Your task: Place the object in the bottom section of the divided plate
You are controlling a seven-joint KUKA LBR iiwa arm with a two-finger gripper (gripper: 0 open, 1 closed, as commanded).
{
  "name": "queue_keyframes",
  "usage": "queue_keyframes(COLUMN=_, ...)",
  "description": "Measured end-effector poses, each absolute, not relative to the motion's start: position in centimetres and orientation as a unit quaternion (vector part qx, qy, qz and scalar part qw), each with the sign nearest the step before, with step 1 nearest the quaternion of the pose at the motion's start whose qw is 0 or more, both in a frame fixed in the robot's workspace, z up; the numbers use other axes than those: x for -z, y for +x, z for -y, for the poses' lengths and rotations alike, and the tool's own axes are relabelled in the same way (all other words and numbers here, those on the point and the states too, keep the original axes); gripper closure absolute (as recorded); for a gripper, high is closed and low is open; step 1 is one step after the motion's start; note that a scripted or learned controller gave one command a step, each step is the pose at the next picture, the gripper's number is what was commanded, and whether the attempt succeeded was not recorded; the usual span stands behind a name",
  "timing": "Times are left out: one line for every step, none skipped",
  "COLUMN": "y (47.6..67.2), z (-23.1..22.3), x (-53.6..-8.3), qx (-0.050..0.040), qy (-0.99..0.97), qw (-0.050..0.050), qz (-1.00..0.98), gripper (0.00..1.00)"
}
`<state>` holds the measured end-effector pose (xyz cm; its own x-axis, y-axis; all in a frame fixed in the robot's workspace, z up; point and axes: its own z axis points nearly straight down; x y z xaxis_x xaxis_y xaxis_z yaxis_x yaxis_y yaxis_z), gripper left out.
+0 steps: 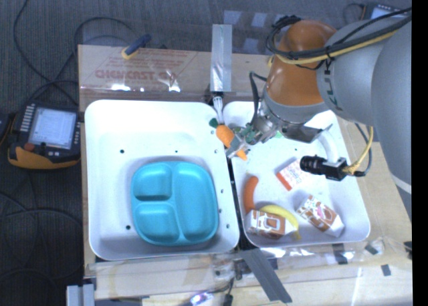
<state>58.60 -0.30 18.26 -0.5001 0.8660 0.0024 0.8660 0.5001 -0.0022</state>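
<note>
In the camera view, the two-finger gripper [242,139] sits at the middle of the frame, over the wall between the two bins. A small orange toy carrot with a green top [225,135] lies right at its tips, slanting down to the right. I cannot tell if the gripper has it.

The light blue divided plate [175,203] lies to the lower left, in the left white bin [107,131].

Lower right, the right white bin [348,158] holds an orange sausage [249,191], a yellow banana [281,214] and a red and white box [289,174].

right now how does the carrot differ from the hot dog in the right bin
The carrot is orange with a green tip and lies at the right bin's top-left corner, by the hand. The hot dog is darker, reddish-orange, longer, and lies lower down, near the banana. Both are slim toy foods in the right bin.
</note>
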Motion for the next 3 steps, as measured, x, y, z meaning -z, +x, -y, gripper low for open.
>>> queue_keyframes(y=55.4, z=-8.5, x=-20.8, qx=-0.0003, qy=-0.411, qw=0.001, qz=0.912, gripper=1.0)
queue_keyframes(y=57.7, z=-13.0, x=-12.2, qx=0.0021, qy=-0.38, qw=-0.004, qz=0.925, gripper=1.0)
queue_keyframes(y=54.5, z=-11.9, x=-11.0, qx=0.0217, qy=-0.347, qw=-0.033, qz=0.937, gripper=1.0)
